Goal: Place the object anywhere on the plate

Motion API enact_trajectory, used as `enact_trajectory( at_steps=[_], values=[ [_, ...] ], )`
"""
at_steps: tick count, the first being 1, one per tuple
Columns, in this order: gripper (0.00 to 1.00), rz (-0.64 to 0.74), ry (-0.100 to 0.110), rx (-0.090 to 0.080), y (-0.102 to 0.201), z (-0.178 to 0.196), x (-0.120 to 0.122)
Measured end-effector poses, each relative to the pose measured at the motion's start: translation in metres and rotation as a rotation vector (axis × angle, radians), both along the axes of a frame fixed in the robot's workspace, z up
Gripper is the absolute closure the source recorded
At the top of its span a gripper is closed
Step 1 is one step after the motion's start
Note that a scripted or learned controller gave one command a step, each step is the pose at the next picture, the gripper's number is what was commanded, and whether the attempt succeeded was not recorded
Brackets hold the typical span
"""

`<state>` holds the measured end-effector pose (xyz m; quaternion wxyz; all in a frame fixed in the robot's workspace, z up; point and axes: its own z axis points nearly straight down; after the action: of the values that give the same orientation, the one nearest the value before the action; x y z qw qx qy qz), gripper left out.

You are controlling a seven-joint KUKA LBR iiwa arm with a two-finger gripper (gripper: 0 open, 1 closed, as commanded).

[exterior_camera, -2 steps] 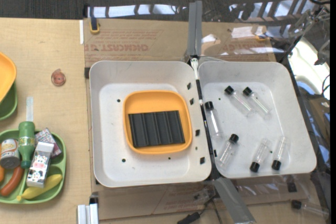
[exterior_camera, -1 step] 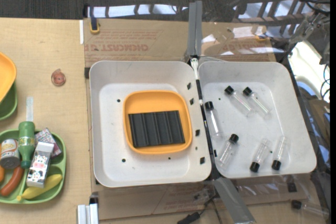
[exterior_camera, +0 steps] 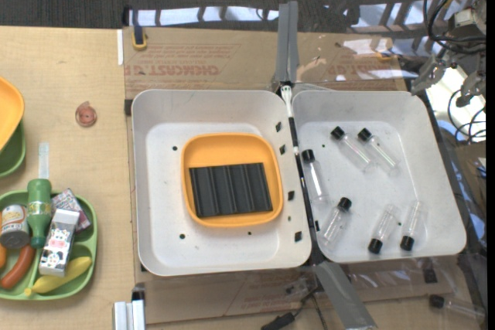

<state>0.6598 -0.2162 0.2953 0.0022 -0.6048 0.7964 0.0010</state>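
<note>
An orange plate (exterior_camera: 232, 144) with rounded corners sits in the middle of the left white bin (exterior_camera: 155, 189). A dark grey ridged rectangular block (exterior_camera: 232, 189) lies flat on the plate, inside its rim. In the right white bin (exterior_camera: 433, 166) lie several clear vials with black caps, among them one near the dividing wall (exterior_camera: 312, 172) and one at the front (exterior_camera: 380, 232).
Cables and grey hardware (exterior_camera: 456, 19) hang over the bench's far right corner. On the wooden table at the left stand a green tray of toy food (exterior_camera: 46, 243), an orange bowl (exterior_camera: 8, 116) and a small pink disc (exterior_camera: 86, 114).
</note>
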Motion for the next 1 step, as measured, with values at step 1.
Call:
enact_trajectory(
  at_steps=[1],
  values=[
    [0.0,0.342,-0.003,-0.001,-0.0046,0.0069,0.0001]
  ],
)
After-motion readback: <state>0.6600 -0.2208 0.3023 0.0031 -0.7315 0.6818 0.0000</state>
